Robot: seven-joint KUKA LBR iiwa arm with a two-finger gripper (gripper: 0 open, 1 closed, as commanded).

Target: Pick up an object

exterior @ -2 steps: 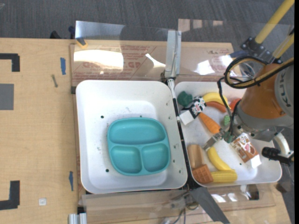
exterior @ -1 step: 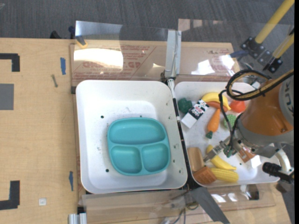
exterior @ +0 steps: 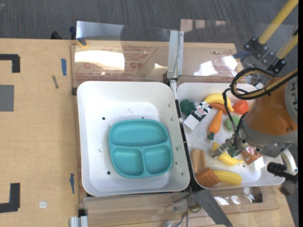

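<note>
The right bin holds several toy foods: a banana, a carrot, a red piece, a black-and-white carton, a corn cob and a tan bread piece. My gripper is low in this bin, near its front right. It sits right above a small yellow piece. The wrist hides part of that piece, and I see nothing lifted.
The left bin carries a teal divided plate. A brown wedge lies beside the corn. A dark green piece lies near the wall between the bins. The orange-banded arm covers the right bin's right side.
</note>
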